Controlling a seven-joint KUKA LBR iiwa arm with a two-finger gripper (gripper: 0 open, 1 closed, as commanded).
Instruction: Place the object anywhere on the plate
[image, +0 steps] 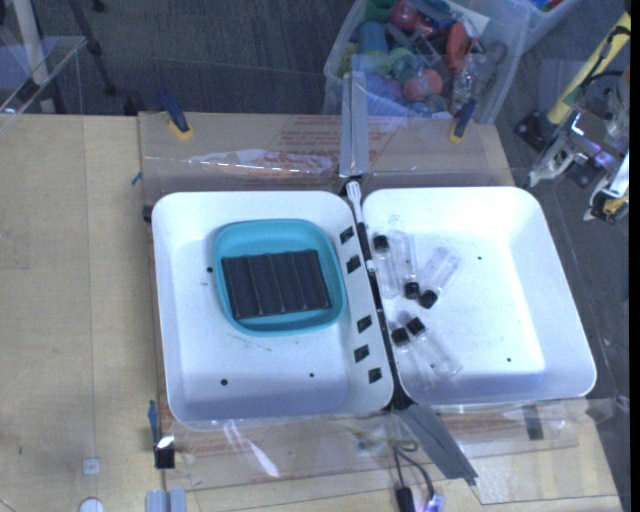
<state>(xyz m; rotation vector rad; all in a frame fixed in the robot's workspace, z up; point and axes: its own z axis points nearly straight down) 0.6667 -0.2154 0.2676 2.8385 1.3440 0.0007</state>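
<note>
A teal, rounded-square plate (228, 243) lies in the left white bin (190, 360), and a dark ribbed rectangular block (275, 283) rests flat on its middle. In the right white bin (510, 320) lie several small clear vials with black caps (412, 290), gathered near the bin's left wall.
A black divider with white tabs (362, 300) runs between the two bins. A clear tub of colourful toys (430, 45) stands behind the bench. Equipment with cables (590, 150) sits at the far right. Bare wooden bench (70, 300) spreads to the left.
</note>
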